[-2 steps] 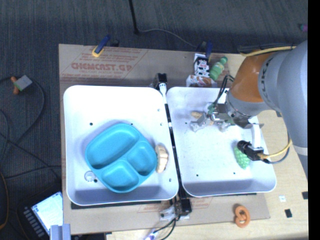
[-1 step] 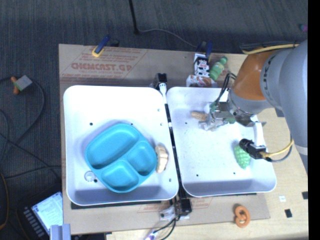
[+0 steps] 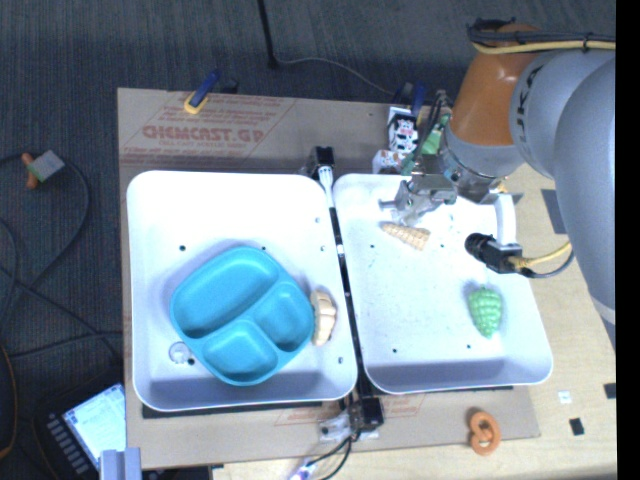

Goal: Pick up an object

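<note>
The gripper [image 3: 418, 196] hangs at the twelve o'clock end of the right bin [image 3: 520, 368], just above the little ridged cone [image 3: 406, 233], which lies on the bin floor, not yet picked up.

The floor [image 3: 130, 28] is a dark grey carpet with a fine ribbed texture. A thin black cable [image 3: 268, 23] runs across it at the far side, and more cables [image 3: 40, 268] curl on the left. A brown board [image 3: 240, 133] with red printed letters lies on it. The light is even, without strong shadows.
</note>
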Robot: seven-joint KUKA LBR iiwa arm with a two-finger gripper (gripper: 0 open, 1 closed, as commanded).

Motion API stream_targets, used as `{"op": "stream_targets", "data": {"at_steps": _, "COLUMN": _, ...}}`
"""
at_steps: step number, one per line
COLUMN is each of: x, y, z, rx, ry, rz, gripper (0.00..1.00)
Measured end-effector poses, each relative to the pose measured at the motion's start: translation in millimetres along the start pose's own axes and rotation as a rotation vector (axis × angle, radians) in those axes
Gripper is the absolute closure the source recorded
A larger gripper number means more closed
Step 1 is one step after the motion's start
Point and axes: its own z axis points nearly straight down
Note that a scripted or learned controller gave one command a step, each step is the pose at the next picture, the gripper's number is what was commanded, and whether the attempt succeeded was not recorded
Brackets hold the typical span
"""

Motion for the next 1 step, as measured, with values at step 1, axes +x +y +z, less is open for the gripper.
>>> {"op": "stream_targets", "data": {"at_steps": 1, "x": 51.6, "y": -31.7, "z": -33.9, "rx": 0.003, "ry": 0.001, "rz": 0.0, "gripper": 1.0}}
